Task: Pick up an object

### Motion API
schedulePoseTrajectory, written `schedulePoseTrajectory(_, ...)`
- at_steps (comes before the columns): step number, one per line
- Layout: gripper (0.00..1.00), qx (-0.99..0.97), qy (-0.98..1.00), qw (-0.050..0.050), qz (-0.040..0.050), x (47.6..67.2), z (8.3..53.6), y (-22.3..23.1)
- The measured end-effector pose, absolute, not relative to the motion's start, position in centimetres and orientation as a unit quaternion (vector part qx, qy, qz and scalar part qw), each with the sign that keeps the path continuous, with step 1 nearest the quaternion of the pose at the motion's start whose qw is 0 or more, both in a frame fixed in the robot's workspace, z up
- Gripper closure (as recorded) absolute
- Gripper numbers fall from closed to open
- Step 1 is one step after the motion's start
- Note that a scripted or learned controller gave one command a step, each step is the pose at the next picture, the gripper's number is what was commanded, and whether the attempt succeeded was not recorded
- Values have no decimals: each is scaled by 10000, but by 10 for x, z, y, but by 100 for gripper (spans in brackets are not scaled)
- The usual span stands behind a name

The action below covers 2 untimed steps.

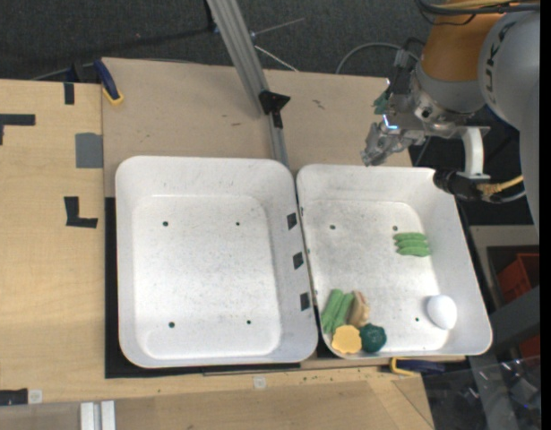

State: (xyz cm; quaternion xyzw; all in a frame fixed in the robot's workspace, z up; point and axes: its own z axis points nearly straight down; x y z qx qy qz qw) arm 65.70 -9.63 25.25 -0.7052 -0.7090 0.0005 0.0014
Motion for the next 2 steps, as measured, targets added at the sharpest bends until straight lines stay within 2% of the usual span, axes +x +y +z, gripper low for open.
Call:
schedulePoseTrajectory(1,100,-7049,-7093,13,0,658,257,-46)
schedulePoseTrajectory(2,100,-7049,-7093,18,10,662,240,8)
